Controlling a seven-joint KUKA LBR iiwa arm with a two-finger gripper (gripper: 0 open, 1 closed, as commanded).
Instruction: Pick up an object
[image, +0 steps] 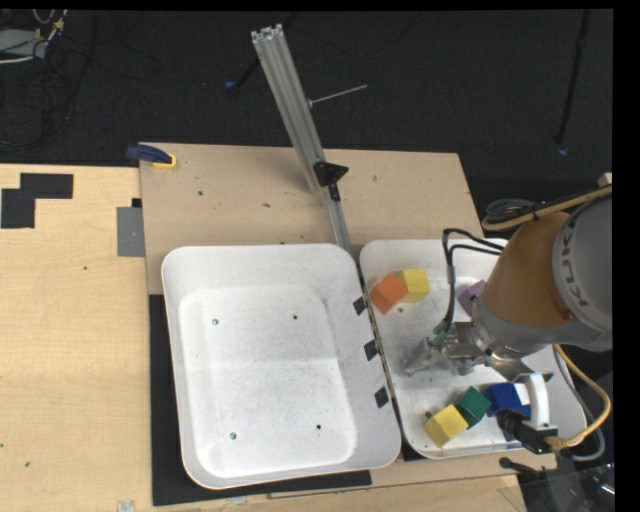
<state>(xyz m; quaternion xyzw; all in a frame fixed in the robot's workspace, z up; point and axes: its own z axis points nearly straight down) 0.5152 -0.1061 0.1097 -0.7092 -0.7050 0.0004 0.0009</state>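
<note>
The right bin (400, 400) holds an orange block (389, 292) and a yellow block (416, 284) near its far left. A yellow block (446, 424), a green block (473, 405) and a blue object (508, 398) lie at its near side. A purple object (469, 296) peeks out beside the arm's orange band. My gripper (432, 357) hangs low over the middle of the right bin, between the two groups, and nothing shows between its fingers.
The left bin (265, 365) lies beside the right one, with black clips along the shared edge. A slanted aluminium rail (296, 110) rises behind the bins. Black cables (470, 245) loop at the right bin's far side.
</note>
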